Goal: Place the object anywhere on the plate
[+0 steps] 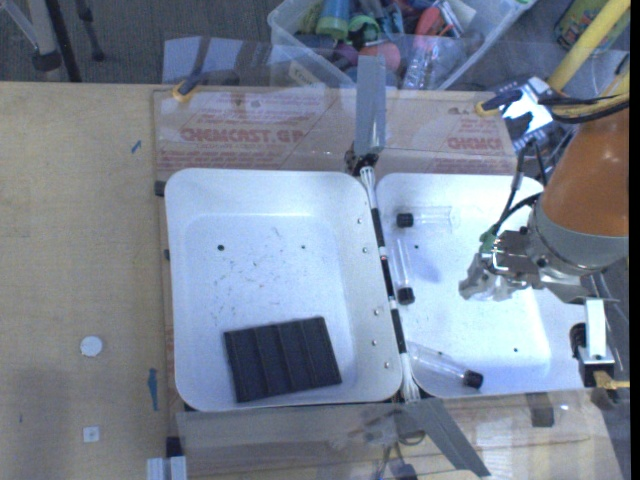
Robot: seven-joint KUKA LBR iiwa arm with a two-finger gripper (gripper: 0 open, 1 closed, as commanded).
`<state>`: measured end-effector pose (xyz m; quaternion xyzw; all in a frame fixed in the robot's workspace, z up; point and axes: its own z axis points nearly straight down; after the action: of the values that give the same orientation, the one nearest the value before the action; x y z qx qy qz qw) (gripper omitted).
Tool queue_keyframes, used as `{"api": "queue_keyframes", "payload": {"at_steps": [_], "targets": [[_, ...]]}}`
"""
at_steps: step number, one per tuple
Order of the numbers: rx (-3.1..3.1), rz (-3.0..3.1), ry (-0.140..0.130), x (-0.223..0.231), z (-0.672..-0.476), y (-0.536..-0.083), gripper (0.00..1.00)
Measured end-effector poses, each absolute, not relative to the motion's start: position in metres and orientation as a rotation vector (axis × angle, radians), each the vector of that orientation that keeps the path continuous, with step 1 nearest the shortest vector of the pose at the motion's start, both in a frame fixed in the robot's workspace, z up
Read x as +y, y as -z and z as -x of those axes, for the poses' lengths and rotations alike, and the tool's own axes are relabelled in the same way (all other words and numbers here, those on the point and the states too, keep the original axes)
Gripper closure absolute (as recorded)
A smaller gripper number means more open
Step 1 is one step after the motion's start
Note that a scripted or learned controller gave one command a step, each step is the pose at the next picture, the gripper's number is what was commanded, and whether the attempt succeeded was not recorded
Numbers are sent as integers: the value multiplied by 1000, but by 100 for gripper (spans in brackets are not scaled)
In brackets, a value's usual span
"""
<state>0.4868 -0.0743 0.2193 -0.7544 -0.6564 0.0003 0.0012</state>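
A dark ribbed plate lies flat in the left bin, near its front edge. Three clear tubes with black caps lie in the right bin: one at the back left, one along the divider between the bins, and one at the front left corner. My gripper hangs low over the middle of the right bin, to the right of the divider tube and apart from all three. The wrist and its orange band hide the bin's right side.
A clear tub of colourful toys stands behind the bins. A grey post rises at the back where the bins meet. Bare wooden bench with a small white disc lies to the left.
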Motion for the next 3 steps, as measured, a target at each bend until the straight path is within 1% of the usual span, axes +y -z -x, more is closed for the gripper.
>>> {"api": "queue_keyframes", "payload": {"at_steps": [1,2,3], "targets": [[-1970,2442,-4,-13,-509,-184,100],[-2125,2311,-3,54,-493,-211,100],[-2529,1862,-1,115,-536,-159,100]]}}
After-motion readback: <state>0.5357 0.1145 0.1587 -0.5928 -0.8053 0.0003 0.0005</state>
